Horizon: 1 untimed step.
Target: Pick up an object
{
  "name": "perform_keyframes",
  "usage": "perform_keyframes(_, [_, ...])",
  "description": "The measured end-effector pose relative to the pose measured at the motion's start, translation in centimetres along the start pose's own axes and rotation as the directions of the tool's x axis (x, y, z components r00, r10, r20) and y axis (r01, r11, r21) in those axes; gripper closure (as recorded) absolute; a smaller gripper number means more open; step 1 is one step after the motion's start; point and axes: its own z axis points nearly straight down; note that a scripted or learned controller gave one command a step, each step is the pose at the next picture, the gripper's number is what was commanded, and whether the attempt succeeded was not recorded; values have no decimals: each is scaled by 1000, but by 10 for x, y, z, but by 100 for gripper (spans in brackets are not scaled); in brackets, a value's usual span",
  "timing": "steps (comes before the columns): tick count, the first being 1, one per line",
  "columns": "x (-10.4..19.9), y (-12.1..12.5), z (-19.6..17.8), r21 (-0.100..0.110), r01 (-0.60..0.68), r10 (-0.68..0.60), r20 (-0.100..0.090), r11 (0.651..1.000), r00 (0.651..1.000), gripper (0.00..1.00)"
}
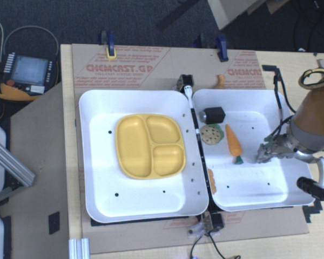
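Presently, the gripper (264,153) is being held low over the right bin (259,196), just right of the carrot (233,141); whether its fingers are parted cannot be told. Beyond, a round spotted piece (210,134) and a black block (213,114) are lying. A yellow divided tray (149,145) is occupying the left bin (97,161).

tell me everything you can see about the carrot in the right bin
The carrot is a small orange toy-like piece with a smooth, plastic look, tapering from a narrow tip at its far end to a wider near end capped by a short green stub. It lies flat on the floor of the right bin, running roughly front to back with a slight slant. It sits just right of the round speckled cookie-like disc, near it but apparently not touching. The gripper is lowered to its right, apart from it.
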Motion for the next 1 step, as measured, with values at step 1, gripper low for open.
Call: perform_keyframes(1, [-1,7,-44,-5,1,-1,2,1000,1000,100])
